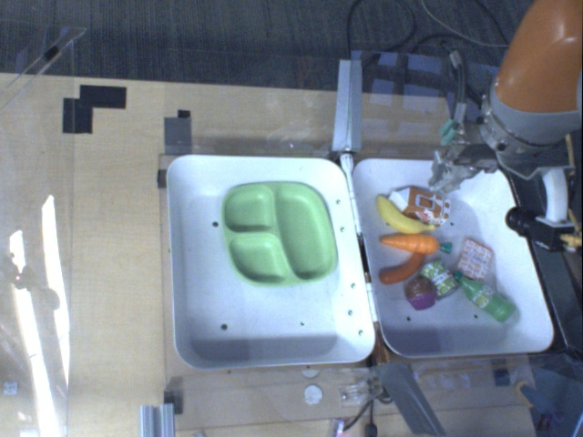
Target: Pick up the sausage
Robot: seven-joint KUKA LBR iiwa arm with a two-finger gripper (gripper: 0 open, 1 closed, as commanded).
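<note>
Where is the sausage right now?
The sausage lies in the right bin, left of its centre, just below the carrot and beside the purple item.

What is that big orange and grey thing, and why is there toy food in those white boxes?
That is a robot arm, seen by one camera looking down from above. It reaches in from the right. At its tip is a gripper, its grabbing hand, hovering over the right bin. That bin holds toy food: a banana, a carrot, a brown sausage, a green bottle and some small packets. The left bin holds a green divided plate. The robot should pick up the sausage, which is lying in the bin, not held.
</note>
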